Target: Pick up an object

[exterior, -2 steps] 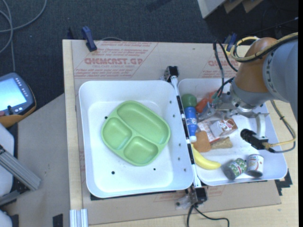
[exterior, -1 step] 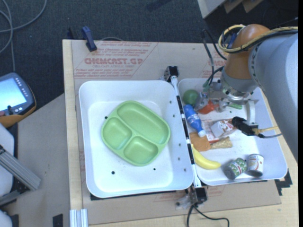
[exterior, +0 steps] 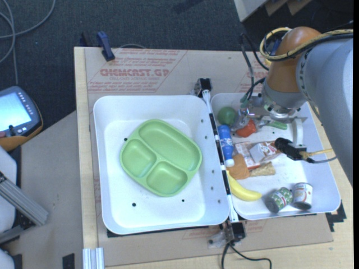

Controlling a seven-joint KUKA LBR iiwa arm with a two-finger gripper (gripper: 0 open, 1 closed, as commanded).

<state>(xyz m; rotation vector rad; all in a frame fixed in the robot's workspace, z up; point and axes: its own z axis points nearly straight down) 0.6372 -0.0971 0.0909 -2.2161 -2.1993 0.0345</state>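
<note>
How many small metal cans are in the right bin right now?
2. Both small metal cans lie side by side near the front edge of the right white bin: a green-labelled can and a red-and-white-labelled can to its right. The arm may hide others further back.

The arm reached in from the right, its end effector low over the right bin, just beside a green ball and a red object. A banana lay near two cans. The left bin held a green divided plate.
</note>
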